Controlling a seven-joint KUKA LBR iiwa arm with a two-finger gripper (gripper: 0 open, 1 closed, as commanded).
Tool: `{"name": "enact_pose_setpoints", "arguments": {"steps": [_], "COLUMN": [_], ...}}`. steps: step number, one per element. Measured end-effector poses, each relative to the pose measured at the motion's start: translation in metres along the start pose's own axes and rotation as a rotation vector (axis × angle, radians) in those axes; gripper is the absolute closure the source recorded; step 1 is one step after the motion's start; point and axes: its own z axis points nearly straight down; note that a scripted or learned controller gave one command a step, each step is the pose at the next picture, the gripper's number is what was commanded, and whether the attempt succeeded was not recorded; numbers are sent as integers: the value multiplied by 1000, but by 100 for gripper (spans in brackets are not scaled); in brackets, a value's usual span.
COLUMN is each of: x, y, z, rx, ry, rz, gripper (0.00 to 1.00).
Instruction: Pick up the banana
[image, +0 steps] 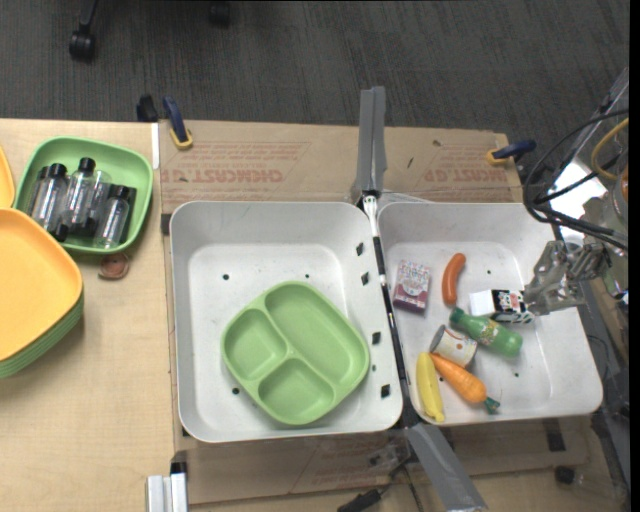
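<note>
Lying near the front edge of the right bin (560, 395), toward its front-left corner, the banana (429, 388) points roughly front to back, its yellow length close to the hinge side between the two bins. A carrot (465, 381) lies touching or just beside it on the right, slanting toward the front edge. Above the carrot sits a small can or cup (455, 346) on its side, and a green bottle (487, 332) lies tilted across the middle of the bin. A small white and black item (497, 303) rests beside the bottle toward the right edge. Near the back-left area a purple card box (412, 287) lies flat, with an orange-red sausage (454, 277) just beside it.

The gripper (548, 290) hangs over the right side of this bin, near the white and black item and well apart from the banana; whether its fingers are spread or pressed together I cannot tell. The left bin (200, 240) carries a green divided plate (295, 352) near its front edge. On the bench's left edge stand a green tray of bottles (85, 195) and stacked orange plates (35, 295).
</note>
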Motion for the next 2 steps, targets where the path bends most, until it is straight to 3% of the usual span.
{"name": "enact_pose_setpoints", "arguments": {"steps": [1, 2], "x": [-36, -67], "y": [58, 1], "z": [-17, -20], "rx": [-1, 0], "ry": [-1, -2], "rz": [-296, -479], "gripper": [100, 100]}}
